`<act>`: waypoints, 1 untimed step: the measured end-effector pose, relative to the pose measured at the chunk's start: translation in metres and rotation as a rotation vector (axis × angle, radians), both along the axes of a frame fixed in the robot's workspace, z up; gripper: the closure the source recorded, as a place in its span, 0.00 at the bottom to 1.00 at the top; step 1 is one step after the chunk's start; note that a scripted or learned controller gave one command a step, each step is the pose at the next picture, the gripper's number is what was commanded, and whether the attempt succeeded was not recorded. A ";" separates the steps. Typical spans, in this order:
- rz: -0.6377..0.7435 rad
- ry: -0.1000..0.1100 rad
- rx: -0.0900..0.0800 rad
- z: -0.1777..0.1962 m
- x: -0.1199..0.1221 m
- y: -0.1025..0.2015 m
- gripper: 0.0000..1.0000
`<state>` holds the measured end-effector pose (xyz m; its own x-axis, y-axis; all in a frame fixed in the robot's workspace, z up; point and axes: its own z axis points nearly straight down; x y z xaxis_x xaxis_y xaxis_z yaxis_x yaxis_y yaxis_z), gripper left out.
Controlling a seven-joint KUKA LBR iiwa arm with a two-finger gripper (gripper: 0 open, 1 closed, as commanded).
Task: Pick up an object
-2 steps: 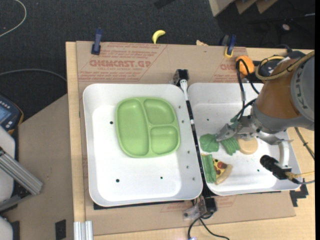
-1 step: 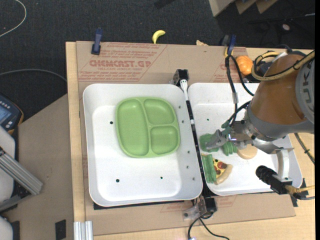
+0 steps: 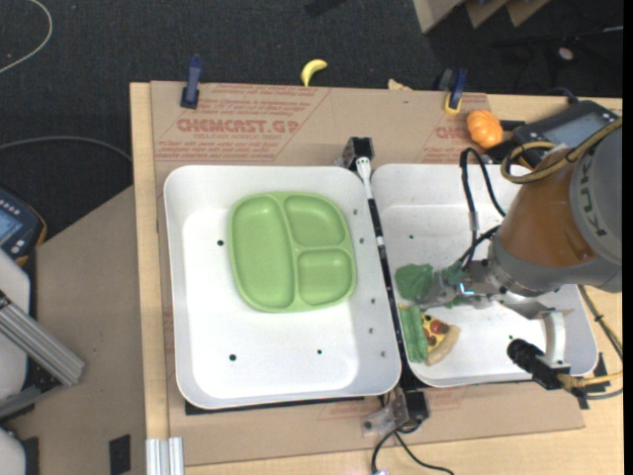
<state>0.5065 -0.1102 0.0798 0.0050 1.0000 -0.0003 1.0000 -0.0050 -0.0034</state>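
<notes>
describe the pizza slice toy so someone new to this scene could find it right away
Start at the right white bin, where the grey and orange arm reaches in. Look along its left wall, near the front corner: the pizza slice toy lies flat there, a tan wedge with red and green toppings. The soft green object just behind it is plain green, with no crust or toppings.

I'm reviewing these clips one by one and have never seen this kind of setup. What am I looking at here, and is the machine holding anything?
One camera looks down at a slant on a bench with two shallow white bins. The grey-and-orange shape on the right is a robot arm; its gripper reaches into the right bin. The left bin holds a green divided plate. In the right bin, a green object lies at the gripper's tip and a toy pizza slice just below. Whether anything is gripped cannot be told from here.
</notes>
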 end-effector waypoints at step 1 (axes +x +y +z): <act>0.004 -0.005 0.000 0.015 0.000 0.004 1.00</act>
